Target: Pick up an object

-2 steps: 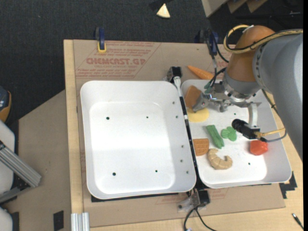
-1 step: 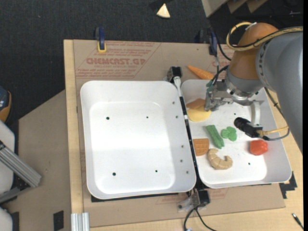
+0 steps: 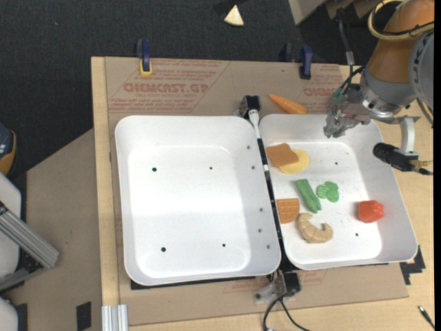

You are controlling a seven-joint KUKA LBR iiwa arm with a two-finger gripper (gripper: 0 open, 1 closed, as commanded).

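The grey arm (image 3: 400, 61) reaches in from the right, its orange band above the wrist, and the end effector (image 3: 337, 128) hangs over the far edge of the right bin (image 3: 396, 216), nothing between its tips; whether it is spread or pressed together cannot be told. Nearer the camera and slightly left of it lies a green pod (image 3: 308, 194), long axis running diagonally from far-left to near-right. A red tomato (image 3: 370, 211) sits nearer and right. An orange carrot (image 3: 287, 104) lies just left on the tabletop (image 3: 103, 185), its tip pointing left.
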